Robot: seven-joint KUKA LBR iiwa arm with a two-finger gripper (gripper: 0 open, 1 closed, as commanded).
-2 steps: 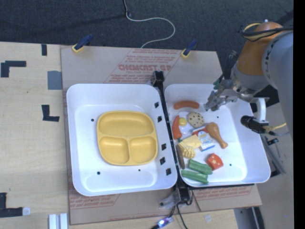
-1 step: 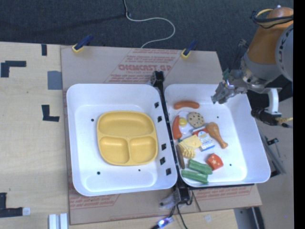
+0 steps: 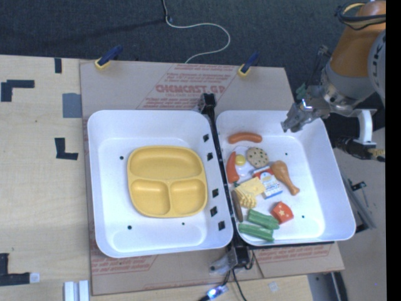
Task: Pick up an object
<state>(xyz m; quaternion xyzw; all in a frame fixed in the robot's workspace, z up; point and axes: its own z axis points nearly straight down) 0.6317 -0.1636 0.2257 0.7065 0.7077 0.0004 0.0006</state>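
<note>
End effector [image 3: 293, 124] over right white plastic bin's [image 3: 329, 168] far rim, grip state unclear. Risk: tightly clustered toy food [image 3: 260, 187], misgrasp likely.

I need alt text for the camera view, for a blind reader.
The grey arm's claw hovers at the right bin's back edge, above toy food piled near the divider. The left bin holds a yellow divided tray.

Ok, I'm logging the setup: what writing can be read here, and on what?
"CHEMCAST" in red, then blurred letters: on the cardboard sheet under the bins.
Smaller red print below it: too blurred to read.
Small carton among the toy food: markings too small to read.
</note>
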